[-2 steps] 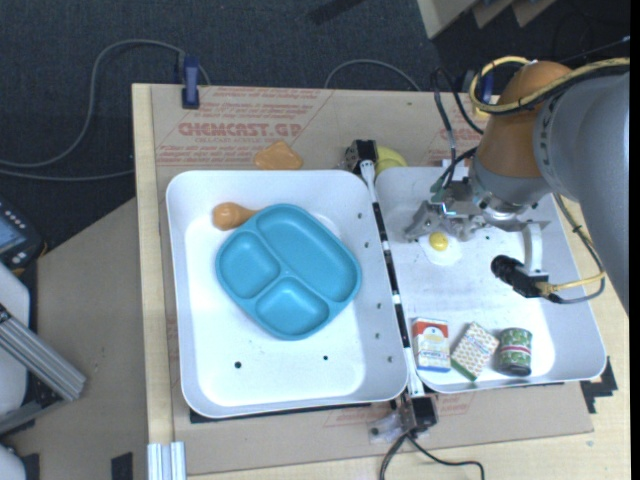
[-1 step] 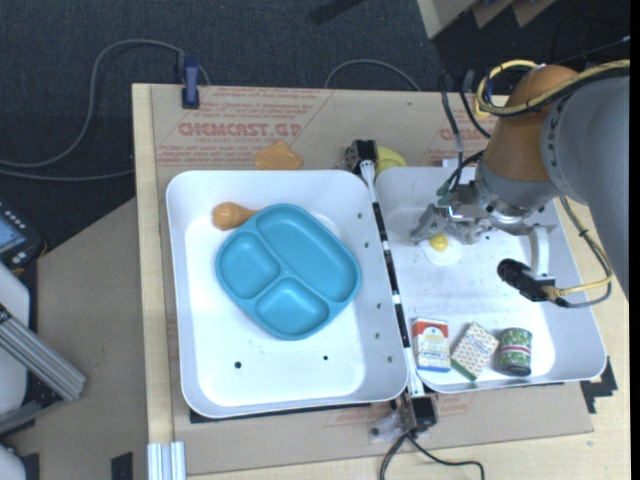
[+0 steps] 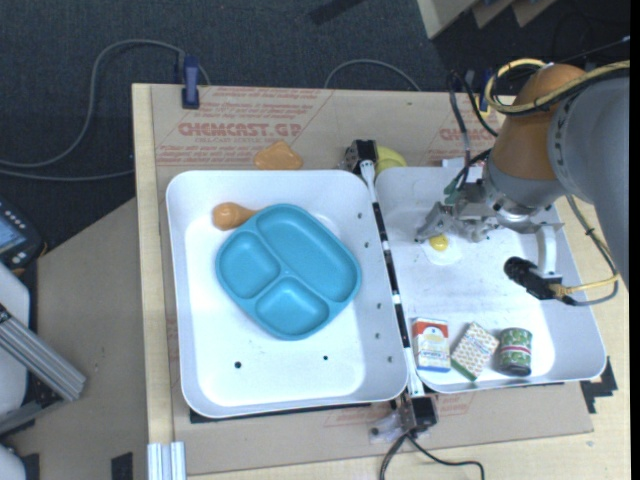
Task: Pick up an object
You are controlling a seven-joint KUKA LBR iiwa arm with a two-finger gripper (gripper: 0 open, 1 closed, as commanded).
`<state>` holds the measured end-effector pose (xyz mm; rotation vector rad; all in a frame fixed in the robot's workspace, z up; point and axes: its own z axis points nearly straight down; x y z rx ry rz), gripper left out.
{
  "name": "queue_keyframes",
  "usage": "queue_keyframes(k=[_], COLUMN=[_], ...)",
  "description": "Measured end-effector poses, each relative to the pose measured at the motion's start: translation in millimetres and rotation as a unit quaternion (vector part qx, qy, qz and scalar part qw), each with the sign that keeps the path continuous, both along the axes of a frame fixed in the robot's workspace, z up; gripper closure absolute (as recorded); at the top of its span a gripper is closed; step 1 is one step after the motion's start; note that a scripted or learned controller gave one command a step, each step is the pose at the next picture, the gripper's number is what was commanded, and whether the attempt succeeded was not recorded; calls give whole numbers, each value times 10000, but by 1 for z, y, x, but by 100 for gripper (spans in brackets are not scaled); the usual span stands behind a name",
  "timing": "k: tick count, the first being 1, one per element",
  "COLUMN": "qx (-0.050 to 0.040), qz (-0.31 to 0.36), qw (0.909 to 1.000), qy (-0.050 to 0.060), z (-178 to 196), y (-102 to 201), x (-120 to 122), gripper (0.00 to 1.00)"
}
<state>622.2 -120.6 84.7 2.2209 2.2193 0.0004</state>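
1. Gripper (image 3: 443, 230) fingers are seen spread apart — lowered over the fried egg toy (image 3: 440, 245).
2. White with yellow yolk, it lies at the right bin's (image 3: 575, 353) ten o'clock.
3. Arm (image 3: 540, 138) is angled in from two o'clock.

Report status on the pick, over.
Pincer low in right bin, over yellow piece. Nothing seen gripped. Carton, packet, can sit apart at near wall.

We see dark carpet (image 3: 70, 28) at the far side, a cable (image 3: 90, 78) trailing across it beside the wooden bench (image 3: 150, 268).
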Motion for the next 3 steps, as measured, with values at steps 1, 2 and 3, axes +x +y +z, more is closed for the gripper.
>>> queue_keyframes(k=[1, 2, 3], qx=[-1, 12, 6], qz=[10, 11, 4], qw=[10000, 10000, 10000], qy=[-9, 20, 18], z=[0, 0, 0], y=[4, 20, 17], x=[12, 3, 0], gripper=[0, 0, 0])
